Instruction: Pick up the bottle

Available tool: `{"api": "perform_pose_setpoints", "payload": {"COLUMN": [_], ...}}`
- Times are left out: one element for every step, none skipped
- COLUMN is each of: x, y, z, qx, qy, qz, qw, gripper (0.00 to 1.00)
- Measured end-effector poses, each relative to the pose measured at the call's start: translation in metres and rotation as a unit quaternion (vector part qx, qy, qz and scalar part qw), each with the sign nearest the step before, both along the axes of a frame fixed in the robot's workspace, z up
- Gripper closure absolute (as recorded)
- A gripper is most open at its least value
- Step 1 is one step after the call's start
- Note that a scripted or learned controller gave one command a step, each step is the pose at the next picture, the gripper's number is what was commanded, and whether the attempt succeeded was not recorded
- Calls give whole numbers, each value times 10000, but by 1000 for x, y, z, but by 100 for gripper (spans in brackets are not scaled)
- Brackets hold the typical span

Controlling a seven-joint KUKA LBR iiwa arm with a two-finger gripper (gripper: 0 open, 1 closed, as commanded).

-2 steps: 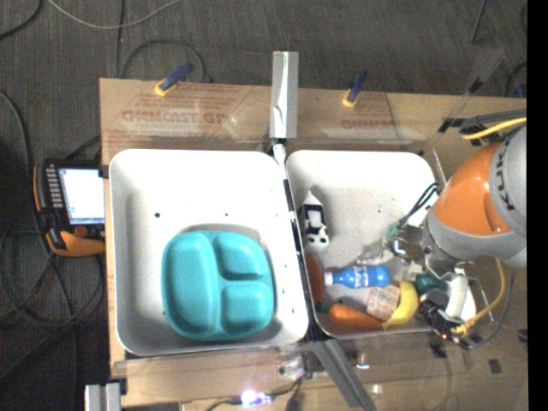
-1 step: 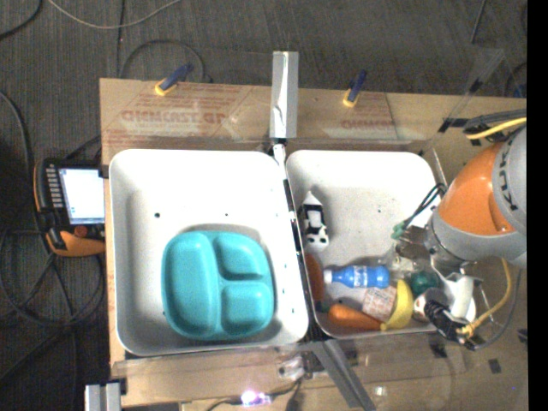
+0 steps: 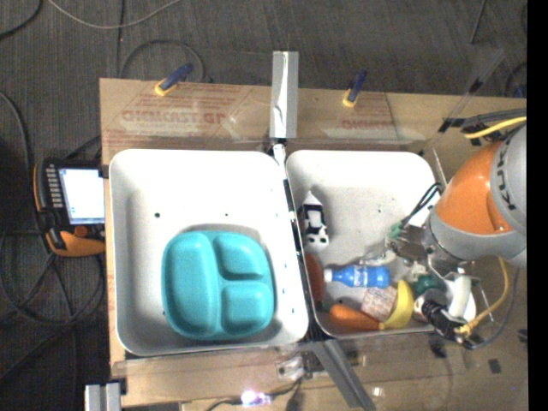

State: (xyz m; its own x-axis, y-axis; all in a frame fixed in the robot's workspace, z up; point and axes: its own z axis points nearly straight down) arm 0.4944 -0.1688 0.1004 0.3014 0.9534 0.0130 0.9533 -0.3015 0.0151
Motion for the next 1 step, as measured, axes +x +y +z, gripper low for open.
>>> {"api": "perform_pose_setpoints", "payload": {"x": [-1], "y": [-1], "z": [8], "qx": [-11], "qy": [12], "qz": [3], "qw": [10000], "gripper": [100]}}
